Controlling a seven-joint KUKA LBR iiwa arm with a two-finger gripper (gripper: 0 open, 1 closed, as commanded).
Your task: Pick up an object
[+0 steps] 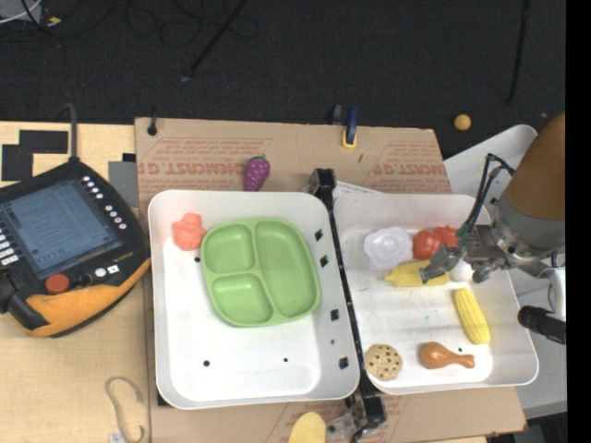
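From my feed the gripper point(443, 264) sits in the right bin point(434, 335), right over the yellow banana point(406, 274), beside the tomato point(428, 242). Can't tell whether it's grasping anything.

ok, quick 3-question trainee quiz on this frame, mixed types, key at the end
1. True or false: the green divided plate lies in the right bin.
2. Which item lies nearest the gripper? A) cookie B) yellow banana C) drumstick
3. Fill in: the pink toy sits in the ___ bin, beside the plate.

Key: 1 false, it lies in the left bin. 2 B. 3 left.
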